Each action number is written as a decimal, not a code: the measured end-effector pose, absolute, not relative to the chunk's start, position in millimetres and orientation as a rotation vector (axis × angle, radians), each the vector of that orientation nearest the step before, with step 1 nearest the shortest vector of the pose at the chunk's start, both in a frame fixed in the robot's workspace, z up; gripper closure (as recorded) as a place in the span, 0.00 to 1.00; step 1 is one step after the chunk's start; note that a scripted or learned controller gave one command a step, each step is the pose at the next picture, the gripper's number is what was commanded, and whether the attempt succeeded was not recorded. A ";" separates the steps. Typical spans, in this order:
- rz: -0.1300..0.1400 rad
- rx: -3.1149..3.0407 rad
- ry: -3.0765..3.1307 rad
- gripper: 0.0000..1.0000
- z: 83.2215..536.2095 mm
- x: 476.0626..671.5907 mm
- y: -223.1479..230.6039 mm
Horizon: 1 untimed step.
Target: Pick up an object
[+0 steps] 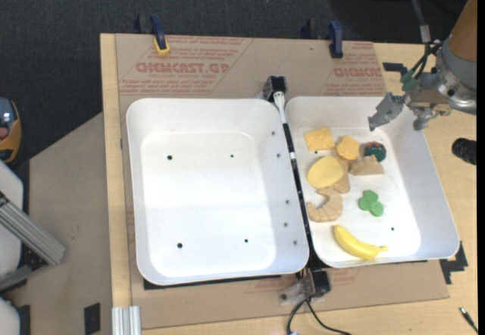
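Note:
The right white bin [424, 174] holds several toy foods: a yellow banana [356, 242], a green piece [370, 203], a yellow round piece [326, 171], a square cracker-like piece [319, 139], a tan piece [367, 167] and a beige ring piece [326, 210]. My gripper [400, 115] hangs above the bin's far right part, over its back wall, apart from the objects. Its two grey fingers stand spread with nothing between them.
The left white bin [151, 174] lies beside the right one, with a black divider bar [288, 151] between them. Blue clamps [159, 32] hold the brown board at the back. A grey rail lies at the lower left.

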State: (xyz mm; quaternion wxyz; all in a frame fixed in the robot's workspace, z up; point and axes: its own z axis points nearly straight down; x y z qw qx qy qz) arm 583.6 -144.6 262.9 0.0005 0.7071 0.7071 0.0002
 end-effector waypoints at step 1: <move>-0.011 2.231 2.232 0.00 93.0 562.7 -109.7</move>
